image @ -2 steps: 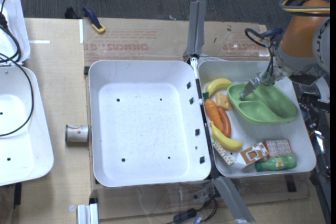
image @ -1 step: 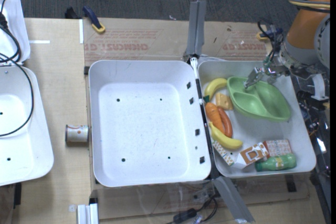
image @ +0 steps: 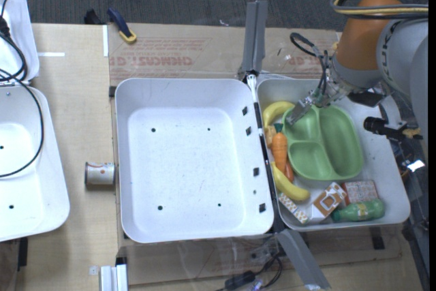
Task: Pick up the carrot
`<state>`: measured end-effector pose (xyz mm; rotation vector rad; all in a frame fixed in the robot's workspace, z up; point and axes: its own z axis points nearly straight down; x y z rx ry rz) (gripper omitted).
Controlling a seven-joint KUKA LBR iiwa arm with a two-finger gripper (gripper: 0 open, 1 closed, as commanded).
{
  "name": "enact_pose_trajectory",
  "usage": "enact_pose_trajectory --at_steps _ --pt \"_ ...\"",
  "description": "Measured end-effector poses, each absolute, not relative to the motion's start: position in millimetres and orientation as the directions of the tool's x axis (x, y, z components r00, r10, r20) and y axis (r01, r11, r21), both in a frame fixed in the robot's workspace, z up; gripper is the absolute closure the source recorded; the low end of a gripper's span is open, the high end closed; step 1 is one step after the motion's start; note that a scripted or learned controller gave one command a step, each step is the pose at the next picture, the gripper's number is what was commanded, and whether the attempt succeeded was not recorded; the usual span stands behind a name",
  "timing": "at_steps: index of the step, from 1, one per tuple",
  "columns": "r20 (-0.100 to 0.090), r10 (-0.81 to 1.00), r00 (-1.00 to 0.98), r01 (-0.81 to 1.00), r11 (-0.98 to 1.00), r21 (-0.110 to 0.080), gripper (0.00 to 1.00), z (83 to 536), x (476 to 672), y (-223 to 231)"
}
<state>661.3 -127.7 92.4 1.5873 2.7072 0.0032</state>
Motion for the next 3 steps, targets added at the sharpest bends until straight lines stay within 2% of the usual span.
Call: enact_pose_trajectory --at_steps 1,2,3 --pt "-0.012 0.789 -0.615 0.789 0.615 0.008 0.0 94 604.0 -105" --pt "-0.047 0.705 -0.708 0.704 0.709 0.032 0.0 102 577.7 -101" --pt "-0.011 0.797 -0.604 0.797 0.605 0.007 0.0 93 542.5 -102"
